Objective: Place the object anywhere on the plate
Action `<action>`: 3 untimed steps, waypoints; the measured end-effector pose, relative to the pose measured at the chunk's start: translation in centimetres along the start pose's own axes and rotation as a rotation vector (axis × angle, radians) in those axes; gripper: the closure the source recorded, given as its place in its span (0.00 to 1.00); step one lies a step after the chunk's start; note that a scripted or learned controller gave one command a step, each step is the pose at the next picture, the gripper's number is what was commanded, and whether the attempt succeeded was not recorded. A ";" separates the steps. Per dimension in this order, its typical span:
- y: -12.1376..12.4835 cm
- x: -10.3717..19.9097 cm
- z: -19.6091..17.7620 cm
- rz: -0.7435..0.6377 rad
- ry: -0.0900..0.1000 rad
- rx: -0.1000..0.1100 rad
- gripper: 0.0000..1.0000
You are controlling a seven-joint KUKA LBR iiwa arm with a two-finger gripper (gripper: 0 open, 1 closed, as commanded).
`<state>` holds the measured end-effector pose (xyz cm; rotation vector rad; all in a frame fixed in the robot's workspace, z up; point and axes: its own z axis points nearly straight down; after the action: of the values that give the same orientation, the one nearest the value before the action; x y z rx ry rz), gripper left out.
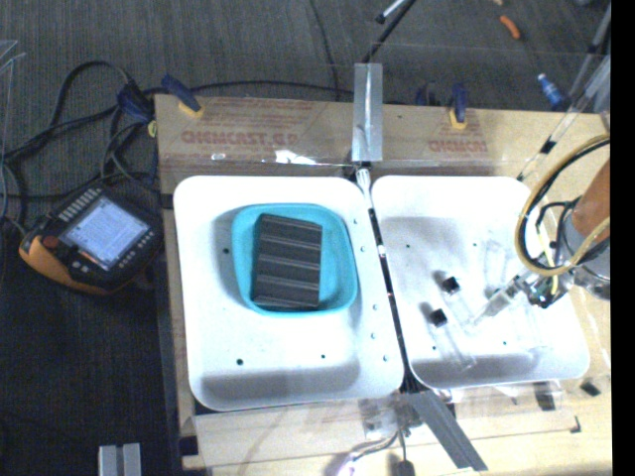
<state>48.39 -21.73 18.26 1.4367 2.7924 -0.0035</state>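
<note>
My main worry is a needless second pass. The block point(289, 262), dark and ridged, lies flat on the blue plate point(340, 262) in the left bin point(203, 305), so as I judge it the task's goal is met. If the program sends the claw point(442, 299) back over there, it could catch the block's edge and drag it off, or shove the plate itself across the bin floor. The block's near end lies close to the plate's raised rim, so I reckon a small push that way would tip it onto the rim.

A second risk is the ridge where the two bins meet point(375, 256). A low sweep to the left would strike it. The looped cables point(530, 228) beside the arm point(599, 202) hang near the right bin point(556, 360), and I think they could snag on a fast move.

The claw sits low in the right bin, its two dark tips apart with bare white floor between them, clamped on nothing. The block is well apart from it, across the ridge, off towards the left of the view.
</note>
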 end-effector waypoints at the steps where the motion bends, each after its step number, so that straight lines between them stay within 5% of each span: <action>1: 4.2 6.0 3.5 0.250 0.005 0.001 0.00; 2: 2.6 -2.3 -4.8 0.197 -0.001 0.000 0.00; 3: 2.9 0.7 2.3 0.786 0.003 0.004 0.00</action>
<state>50.33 -19.54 15.95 2.3990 2.0312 -0.0054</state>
